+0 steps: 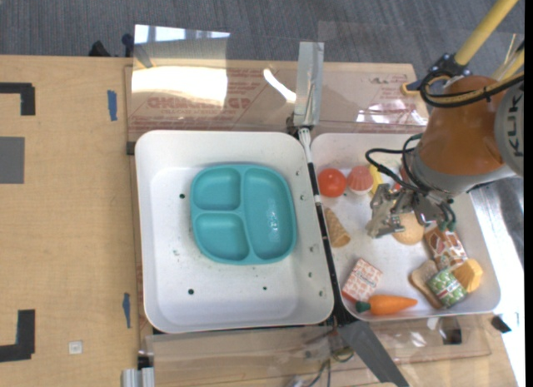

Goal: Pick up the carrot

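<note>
The carrot (387, 303), orange with a small green top at its left end, lies on its side against the front wall of the right bin (486, 235). My gripper (386, 217) hangs over the middle of that bin, well behind the carrot and apart from it. It is just left of a round tan bread piece (410, 232). Nothing shows in its grasp.
Around the gripper lie a red tomato (331, 181), a pink round item (360, 178), a tan cone (336, 227), a small red-and-white carton (361, 279) just behind the carrot, and sandwich-like foods (448, 281) at the right. A teal divided plate (244, 213) sits in the left bin (158, 235).
</note>
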You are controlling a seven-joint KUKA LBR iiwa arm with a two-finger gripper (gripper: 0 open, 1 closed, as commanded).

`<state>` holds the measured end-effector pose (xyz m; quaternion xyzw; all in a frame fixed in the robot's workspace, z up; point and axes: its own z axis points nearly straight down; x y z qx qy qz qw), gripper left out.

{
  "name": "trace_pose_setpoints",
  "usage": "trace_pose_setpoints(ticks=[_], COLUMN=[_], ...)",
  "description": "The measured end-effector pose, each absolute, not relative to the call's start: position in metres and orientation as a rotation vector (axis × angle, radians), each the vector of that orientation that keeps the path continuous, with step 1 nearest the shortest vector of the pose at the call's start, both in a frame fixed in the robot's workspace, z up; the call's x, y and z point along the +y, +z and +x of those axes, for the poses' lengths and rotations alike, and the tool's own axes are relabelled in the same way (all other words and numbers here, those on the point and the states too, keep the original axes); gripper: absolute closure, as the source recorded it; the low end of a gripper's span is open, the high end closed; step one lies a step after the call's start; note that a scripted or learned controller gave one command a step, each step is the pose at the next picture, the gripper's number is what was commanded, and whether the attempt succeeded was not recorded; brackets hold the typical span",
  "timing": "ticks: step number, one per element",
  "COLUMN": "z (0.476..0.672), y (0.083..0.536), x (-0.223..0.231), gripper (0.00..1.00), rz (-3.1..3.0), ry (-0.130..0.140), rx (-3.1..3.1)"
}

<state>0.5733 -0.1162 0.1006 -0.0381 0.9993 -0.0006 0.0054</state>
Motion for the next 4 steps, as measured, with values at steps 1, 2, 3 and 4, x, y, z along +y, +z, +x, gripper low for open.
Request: trace_pose_setpoints(ticks=[1, 2, 3, 4], z=[0.547, 0.632, 0.634, 0.636], y=[0.261, 0.288, 0.301, 0.313], x=[-0.147, -0.159, -0.159, -0.158], gripper=[1.0, 1.0, 1.0, 1.0], rz=[-0.004, 0.438, 0.434, 0.43], ry=[-0.008, -0.001, -0.003, -0.005], rx=[3.122, 3.1, 3.088, 3.078])
